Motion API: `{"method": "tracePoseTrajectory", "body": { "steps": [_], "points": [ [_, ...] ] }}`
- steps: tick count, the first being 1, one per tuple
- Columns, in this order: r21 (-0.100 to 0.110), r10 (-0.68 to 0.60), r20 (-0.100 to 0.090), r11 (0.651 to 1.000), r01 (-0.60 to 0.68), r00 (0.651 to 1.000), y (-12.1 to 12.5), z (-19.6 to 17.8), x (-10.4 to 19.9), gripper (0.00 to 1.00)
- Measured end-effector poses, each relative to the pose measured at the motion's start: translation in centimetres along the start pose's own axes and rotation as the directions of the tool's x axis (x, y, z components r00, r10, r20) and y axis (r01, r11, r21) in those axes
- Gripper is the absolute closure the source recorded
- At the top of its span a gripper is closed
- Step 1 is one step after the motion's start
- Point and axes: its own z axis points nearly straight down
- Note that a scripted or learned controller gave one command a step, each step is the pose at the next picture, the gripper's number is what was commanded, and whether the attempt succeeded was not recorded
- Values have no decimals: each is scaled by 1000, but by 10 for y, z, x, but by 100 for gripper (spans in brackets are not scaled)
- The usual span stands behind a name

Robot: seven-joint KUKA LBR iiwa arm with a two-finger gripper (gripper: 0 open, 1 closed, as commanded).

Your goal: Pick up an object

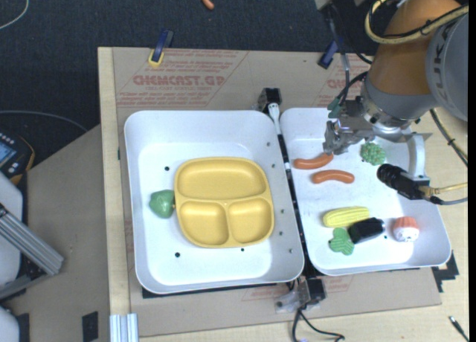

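Note:
My gripper (336,142) hangs low over the back of the right bin (312,126), just above and right of an orange sausage (312,160). A second sausage (332,178) lies a little nearer the front. A green broccoli piece (372,155) sits right of the gripper. Toward the front of the bin lie a yellow corn cob (344,216), a black block (365,230), a small green piece (341,242) and a red-and-white piece (404,230). Nothing shows between the fingers.
The left bin (141,184) holds a yellow divided plate (222,201) and a green object (161,204) beside it on the left. A black fitting with a cable (401,181) reaches over the right bin's right side. Clamps sit on the bench's back edge.

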Motion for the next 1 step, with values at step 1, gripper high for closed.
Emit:
{"method": "tracePoseTrajectory", "body": {
  "steps": [1],
  "points": [
    [-7, -1, 1, 1000, 1, 1000, 4, -13, -3, 100]
  ]
}}
